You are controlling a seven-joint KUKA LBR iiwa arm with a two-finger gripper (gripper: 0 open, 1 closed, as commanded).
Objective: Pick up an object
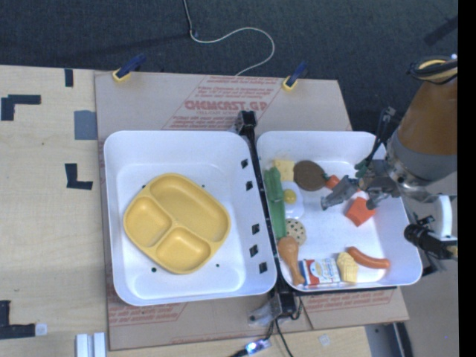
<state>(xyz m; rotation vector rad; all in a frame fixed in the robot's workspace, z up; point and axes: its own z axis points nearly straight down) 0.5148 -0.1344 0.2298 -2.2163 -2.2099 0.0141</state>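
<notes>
Gripper (355, 192) hovers low in the right bin (387, 277), fingers spread, nothing between them.
The orange block (360, 212) sits just beside them, apparently the target; yellow tray (176, 222) waits in the left bin (119, 199).

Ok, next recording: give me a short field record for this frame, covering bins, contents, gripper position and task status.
left bin: holds a yellow divided plate
right bin: toy food, including a brown round piece, green strip, cookie, drumstick, sausage, small carton, orange-red block
gripper: low over the right bin, between the brown round piece and the orange-red block
held item: none seen between the fingers
task status: no object lifted yet
</notes>
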